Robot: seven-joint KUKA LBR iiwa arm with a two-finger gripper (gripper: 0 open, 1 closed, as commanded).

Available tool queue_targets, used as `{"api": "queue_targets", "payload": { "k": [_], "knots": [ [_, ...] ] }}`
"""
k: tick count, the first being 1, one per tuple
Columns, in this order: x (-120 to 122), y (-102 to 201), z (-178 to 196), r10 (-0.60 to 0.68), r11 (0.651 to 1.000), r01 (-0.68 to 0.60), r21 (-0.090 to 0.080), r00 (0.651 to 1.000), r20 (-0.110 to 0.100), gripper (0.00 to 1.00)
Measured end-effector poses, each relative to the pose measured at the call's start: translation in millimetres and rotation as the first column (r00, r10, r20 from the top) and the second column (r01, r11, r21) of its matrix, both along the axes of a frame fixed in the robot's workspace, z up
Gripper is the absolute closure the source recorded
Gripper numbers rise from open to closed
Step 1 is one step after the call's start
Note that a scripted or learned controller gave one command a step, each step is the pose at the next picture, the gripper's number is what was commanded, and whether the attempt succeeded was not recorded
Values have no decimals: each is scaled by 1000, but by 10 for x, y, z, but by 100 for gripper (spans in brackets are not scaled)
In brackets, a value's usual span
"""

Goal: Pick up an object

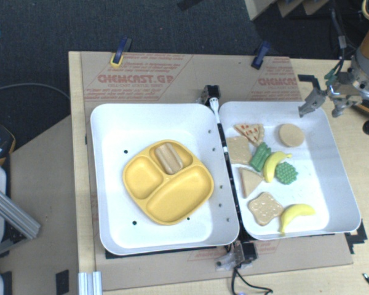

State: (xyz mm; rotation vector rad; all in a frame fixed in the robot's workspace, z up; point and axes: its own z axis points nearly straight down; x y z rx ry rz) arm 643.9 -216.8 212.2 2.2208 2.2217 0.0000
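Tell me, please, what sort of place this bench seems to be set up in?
Probably a robotics lab. Two white bins sit on a clamped board, one holding a yellow divided plate, the other toy food such as a banana, and a gripper hangs over the right bin's far corner.

Single camera above bench [172, 72], slanted down, seemingly mid-distance
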Motion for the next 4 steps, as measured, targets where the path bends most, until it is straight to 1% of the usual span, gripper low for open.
{"api": "queue_targets", "payload": {
  "k": [1,2,3,4],
  "knots": [
    [8,-2,115,1,1000,-1,-2,1000,4,100],
    [-325,557,936,5,1000,-5,-1,1000,10,100],
    [-748,1358,1683,9,1000,-9,1,1000,10,100],
    [-869,1153,1070,-3,1000,3,1,1000,-6,100]
  ]
}}
